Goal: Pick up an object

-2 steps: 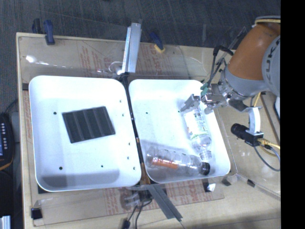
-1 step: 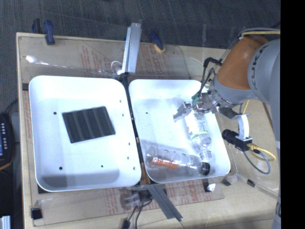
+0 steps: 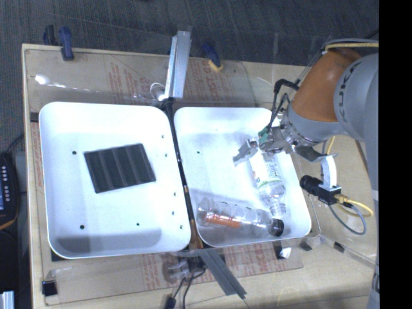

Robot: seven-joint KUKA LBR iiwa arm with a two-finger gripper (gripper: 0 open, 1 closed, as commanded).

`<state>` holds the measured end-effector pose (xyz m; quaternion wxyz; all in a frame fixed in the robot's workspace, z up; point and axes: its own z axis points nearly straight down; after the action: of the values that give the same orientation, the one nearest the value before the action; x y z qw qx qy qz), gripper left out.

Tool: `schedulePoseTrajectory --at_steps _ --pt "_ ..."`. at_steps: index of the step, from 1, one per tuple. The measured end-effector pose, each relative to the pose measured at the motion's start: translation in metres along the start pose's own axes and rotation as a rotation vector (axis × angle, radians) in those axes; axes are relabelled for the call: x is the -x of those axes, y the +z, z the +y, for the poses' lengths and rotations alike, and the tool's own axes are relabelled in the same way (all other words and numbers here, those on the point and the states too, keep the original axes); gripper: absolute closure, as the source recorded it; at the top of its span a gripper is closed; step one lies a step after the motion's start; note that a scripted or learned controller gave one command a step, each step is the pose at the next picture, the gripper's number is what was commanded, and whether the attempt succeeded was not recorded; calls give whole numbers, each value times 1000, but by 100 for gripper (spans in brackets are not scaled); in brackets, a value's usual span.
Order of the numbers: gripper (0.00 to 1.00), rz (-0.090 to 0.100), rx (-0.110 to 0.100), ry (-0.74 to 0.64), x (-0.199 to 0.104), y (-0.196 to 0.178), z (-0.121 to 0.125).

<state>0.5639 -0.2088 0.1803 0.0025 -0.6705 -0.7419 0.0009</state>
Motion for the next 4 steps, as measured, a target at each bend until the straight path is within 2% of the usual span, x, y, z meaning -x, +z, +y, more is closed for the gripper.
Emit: schedulePoseTrajectory --at_steps 1,2,3,4 --pt "0 -3 3 47 -12 1 22" --pt "0 0 0 19 1 8 2" --pt "0 7 -3 261 -3 90 14" --pt "0 -2 5 139 0 87 44"
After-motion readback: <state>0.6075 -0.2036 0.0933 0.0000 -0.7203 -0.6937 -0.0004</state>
